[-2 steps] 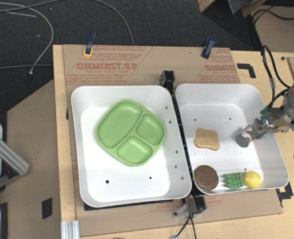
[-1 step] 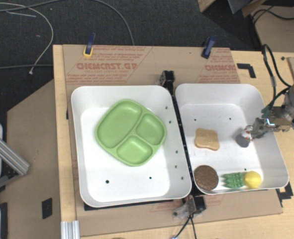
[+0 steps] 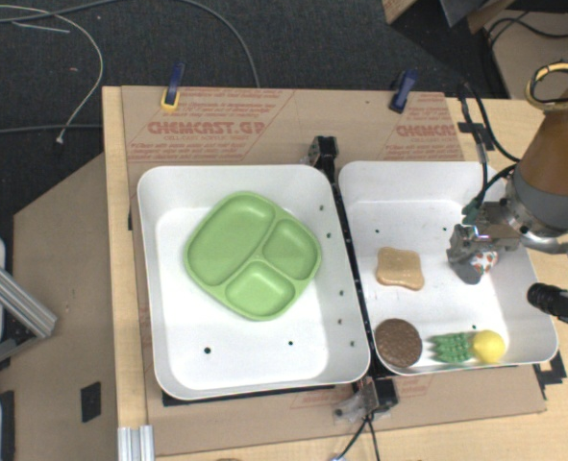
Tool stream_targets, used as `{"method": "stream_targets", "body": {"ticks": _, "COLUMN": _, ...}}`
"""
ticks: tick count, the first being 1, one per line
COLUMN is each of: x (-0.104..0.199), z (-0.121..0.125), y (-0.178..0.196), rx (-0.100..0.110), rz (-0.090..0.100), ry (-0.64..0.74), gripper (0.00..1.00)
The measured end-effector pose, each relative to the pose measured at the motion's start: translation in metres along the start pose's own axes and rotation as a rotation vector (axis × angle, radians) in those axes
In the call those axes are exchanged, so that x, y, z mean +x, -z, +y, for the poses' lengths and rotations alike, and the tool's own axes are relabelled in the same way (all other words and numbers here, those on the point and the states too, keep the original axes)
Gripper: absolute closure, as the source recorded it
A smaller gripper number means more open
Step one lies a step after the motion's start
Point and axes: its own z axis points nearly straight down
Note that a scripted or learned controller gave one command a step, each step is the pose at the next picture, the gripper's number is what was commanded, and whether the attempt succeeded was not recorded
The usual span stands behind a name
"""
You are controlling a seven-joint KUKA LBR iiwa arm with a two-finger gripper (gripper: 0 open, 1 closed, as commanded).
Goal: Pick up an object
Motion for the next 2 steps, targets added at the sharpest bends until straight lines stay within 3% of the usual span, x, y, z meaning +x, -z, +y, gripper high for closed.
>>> {"method": "stream_targets", "body": {"ticks": 2, "x": 0.115, "z": 0.024, "y": 0.017, "rx": -0.003, "rz": -0.001, "ry": 0.002, "gripper": 1.0}}
